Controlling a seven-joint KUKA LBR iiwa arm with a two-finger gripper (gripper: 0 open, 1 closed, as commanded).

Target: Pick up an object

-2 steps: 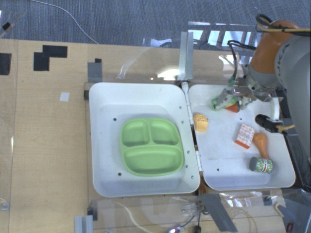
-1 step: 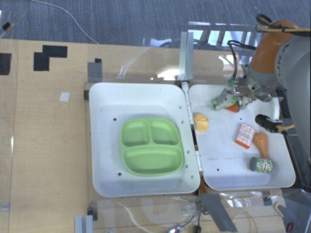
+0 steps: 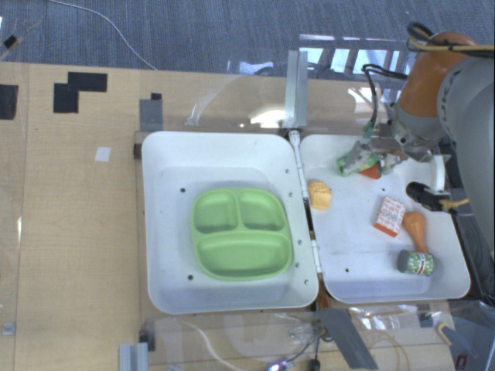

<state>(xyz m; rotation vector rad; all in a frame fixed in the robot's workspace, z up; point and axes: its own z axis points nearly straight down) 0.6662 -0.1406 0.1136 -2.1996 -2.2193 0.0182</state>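
- While my gripper (image 3: 357,161) hangs low over the far part of the right-hand shallow white bin (image 3: 348,238), I cannot tell how it is set: the wrist hides that end of me.
- Just beside my tip lies a small red-orange item with green on it (image 3: 370,168), touching or nearly touching me; its shape is too small to make out, and I would not claim it is held.
- That item is the nearest candidate, lying a shade toward my arm's side of the tip, so I judge the coming move needs hardly any travel, mostly a descent.
- Other choices lie nearer the camera: a yellow blocky piece (image 3: 319,194) against the divider, a red-and-white flat packet (image 3: 390,215), an orange carrot-shaped toy (image 3: 416,229) with its long axis running toward the near rim, and a green round can on its side (image 3: 416,263).
- A green three-compartment plastic tray (image 3: 241,233) sits in the left-hand white bin (image 3: 166,207), well apart from me.
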